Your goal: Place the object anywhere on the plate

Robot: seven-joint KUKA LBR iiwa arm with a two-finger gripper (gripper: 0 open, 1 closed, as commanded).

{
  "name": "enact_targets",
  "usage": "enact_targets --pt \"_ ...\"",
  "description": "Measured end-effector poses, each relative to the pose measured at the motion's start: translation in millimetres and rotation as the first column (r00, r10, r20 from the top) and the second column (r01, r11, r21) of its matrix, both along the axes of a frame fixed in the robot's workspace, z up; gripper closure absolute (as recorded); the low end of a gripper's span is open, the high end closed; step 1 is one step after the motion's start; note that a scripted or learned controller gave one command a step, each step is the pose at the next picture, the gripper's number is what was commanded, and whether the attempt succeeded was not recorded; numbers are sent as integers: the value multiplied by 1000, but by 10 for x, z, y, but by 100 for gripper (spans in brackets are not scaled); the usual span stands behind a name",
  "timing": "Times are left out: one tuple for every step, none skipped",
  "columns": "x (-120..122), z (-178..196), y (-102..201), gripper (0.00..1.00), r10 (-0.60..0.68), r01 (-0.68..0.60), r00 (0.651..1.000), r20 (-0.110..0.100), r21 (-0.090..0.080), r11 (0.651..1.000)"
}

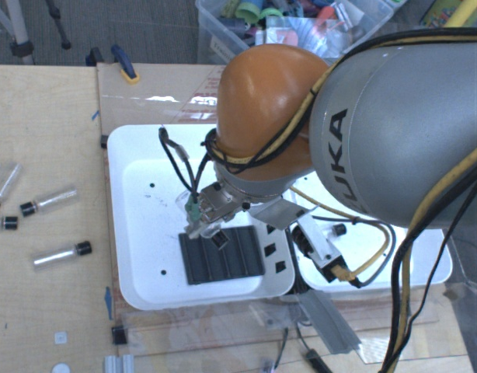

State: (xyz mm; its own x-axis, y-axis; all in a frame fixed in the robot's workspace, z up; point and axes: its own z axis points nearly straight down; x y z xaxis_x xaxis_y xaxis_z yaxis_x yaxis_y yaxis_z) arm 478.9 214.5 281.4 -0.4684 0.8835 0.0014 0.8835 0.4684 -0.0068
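A dark grey ridged plate [223, 259] lies flat in the left white bin [137, 200], near its front wall. My gripper [203, 221] hangs right over the plate's back left corner, reaching down from the big orange wrist band [262, 107]. A small green and clear piece [190, 203] shows at the gripper's left side; whether it is the object or part of the tool is unclear. A small black bit [221, 240] sits at the plate's back edge just under the gripper. The arm hides the bin's right part.
The right white bin [436, 274] is mostly covered by the arm and its cables. Several capped clear tubes [61, 253] lie on the wooden bench at left. A clear box of toys [301, 10] stands behind the bins, and a blue clamp [127, 64] sits at the back left.
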Motion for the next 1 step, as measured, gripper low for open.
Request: enact_targets --pt "10 1400 -700 100 172 -172 985 7 1 985"
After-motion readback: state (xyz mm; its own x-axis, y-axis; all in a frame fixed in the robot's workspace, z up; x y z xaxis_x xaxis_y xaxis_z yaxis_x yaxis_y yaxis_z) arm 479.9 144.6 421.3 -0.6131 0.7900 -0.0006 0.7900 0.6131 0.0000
